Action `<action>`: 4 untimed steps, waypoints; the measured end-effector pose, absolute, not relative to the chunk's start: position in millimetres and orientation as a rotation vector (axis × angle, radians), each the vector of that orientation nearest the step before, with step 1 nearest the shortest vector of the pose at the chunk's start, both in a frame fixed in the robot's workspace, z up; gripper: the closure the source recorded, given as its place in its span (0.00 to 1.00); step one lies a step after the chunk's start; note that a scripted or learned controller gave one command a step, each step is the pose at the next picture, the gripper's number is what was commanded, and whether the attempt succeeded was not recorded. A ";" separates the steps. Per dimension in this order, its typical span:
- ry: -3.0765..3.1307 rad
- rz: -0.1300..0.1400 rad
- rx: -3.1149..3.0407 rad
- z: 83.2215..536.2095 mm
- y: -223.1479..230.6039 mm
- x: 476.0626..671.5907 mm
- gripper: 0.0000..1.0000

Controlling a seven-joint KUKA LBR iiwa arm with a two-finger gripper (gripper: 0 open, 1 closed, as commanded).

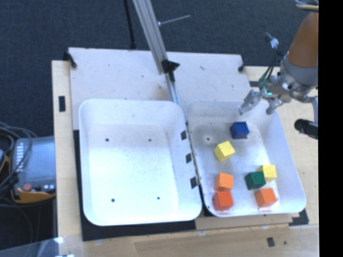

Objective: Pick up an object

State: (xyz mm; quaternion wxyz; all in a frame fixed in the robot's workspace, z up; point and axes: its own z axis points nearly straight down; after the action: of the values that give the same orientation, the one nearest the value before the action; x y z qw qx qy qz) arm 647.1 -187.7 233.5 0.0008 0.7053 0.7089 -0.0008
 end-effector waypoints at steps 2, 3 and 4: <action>2.219 -0.006 2.227 111.4 -199.3 639.1 0.00; 2.216 -0.003 2.226 97.0 -200.3 639.4 0.00; 2.212 0.000 2.225 109.4 -201.3 640.3 1.00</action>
State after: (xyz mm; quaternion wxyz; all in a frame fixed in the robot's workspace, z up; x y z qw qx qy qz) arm 640.3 -201.3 109.4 0.0021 0.7093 0.7049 0.0000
